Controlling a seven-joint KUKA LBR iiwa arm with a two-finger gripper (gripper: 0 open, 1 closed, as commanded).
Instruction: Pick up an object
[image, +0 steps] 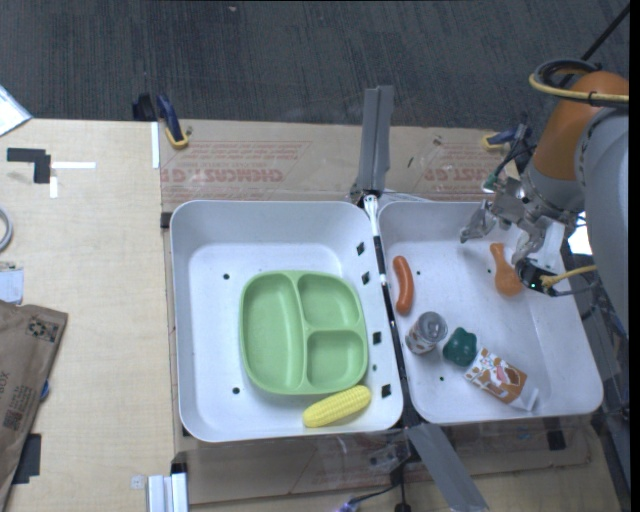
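Observation:
My gripper (500, 243) hangs over the far right part of the right bin (570, 395), open, its two fingers spread wide. An orange carrot-like piece (505, 272) lies on the bin floor just below the gap between the fingers and is not clamped by them. Further left in the same bin are a red sausage (403, 285), a small grey can (428, 332), a dark green pepper-shaped toy (460, 346) and a printed snack packet (497, 377).
The left bin (200, 300) holds a green divided plate (303, 332) with a yellow corn cob (337, 406) at its near edge. A grey upright bar (376, 140) stands behind the seam between the bins. The arm fills the right edge.

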